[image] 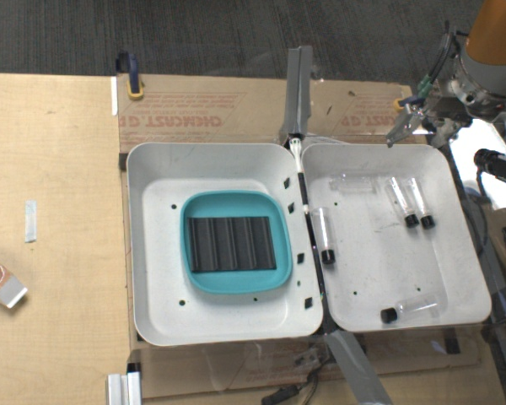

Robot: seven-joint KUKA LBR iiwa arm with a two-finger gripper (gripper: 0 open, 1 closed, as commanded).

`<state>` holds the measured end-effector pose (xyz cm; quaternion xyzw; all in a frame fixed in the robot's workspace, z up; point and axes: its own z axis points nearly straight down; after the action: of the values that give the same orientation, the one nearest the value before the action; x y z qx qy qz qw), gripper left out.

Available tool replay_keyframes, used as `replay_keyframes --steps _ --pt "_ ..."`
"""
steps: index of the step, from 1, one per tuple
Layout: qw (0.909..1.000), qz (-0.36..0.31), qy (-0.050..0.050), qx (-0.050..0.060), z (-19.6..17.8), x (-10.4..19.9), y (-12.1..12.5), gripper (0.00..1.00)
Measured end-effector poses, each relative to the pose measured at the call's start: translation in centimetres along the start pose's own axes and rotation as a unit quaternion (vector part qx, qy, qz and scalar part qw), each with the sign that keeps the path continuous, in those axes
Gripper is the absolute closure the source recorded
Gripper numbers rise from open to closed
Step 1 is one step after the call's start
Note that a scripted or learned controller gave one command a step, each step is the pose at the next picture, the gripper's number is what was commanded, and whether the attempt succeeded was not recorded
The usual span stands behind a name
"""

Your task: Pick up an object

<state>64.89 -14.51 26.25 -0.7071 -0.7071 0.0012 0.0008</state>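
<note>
Your gripper (422, 116) sits at the upper right, just beyond the far rim of the right bin (455, 310), below the orange band of the arm (493, 24). You cannot tell from here how the gripper is set; it is too small and cluttered to read, and nothing shows pinched in it.

In the right bin you have clear tubes with black caps: two side by side (411, 202) near the far right, one (322, 236) along the left wall, and one (411, 310) lying near the front edge.

In the left bin (152, 310) a teal tray (234, 243) with dark ribbed slots sits flat at the centre.

On the bench (51, 142) to the left lie a small grey strip (30, 222) and a red-and-white packet (0, 283), well apart from both bins.
</note>
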Motion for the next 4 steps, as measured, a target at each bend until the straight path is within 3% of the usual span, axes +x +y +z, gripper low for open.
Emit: replay_keyframes --steps 1,2,3,4 --pt "0.9999 0.015 0.0 -0.001 10.7 -3.6 -1.7 0.0" --pt "0.9998 0.018 0.001 -0.003 17.0 -6.3 -6.6 0.0" --pt "1.0 0.008 0.0 -0.001 17.1 -2.3 -6.7 0.0" --pt "0.9995 0.032 0.0 0.0 17.2 -1.4 -11.8 0.0"
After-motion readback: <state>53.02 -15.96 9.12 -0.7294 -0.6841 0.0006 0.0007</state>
